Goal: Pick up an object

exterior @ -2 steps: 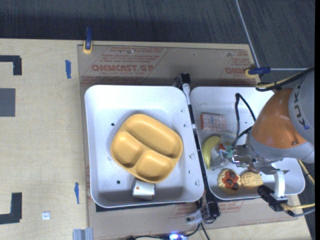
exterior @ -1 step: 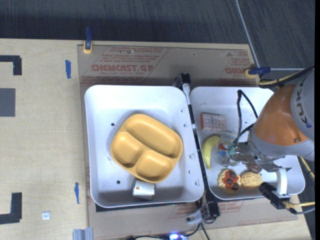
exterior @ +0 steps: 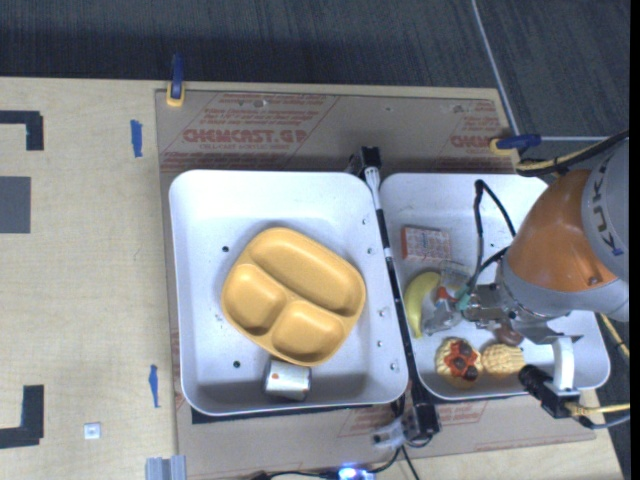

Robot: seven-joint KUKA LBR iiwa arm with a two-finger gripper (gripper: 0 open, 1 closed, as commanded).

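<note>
The right bin (exterior: 452, 200) holds a yellow banana-shaped piece (exterior: 419, 298) at its left wall, a red and orange toy (exterior: 458, 359), a tan bread-like piece (exterior: 503, 359) and a small orange-and-white packet (exterior: 424, 241). My gripper (exterior: 447, 308) hangs low in this bin, just right of the yellow piece and above the red toy. The grey wrist and orange band (exterior: 565, 238) cover the bin's right half. I see nothing lifted off the bin floor.
The left bin (exterior: 190, 268) carries a large yellow divided plate (exterior: 292, 293) and a small white and tan block (exterior: 287, 379) near its front wall. A black divider (exterior: 385, 258) runs between the bins. Cables (exterior: 485, 218) trail from the arm over the right bin.
</note>
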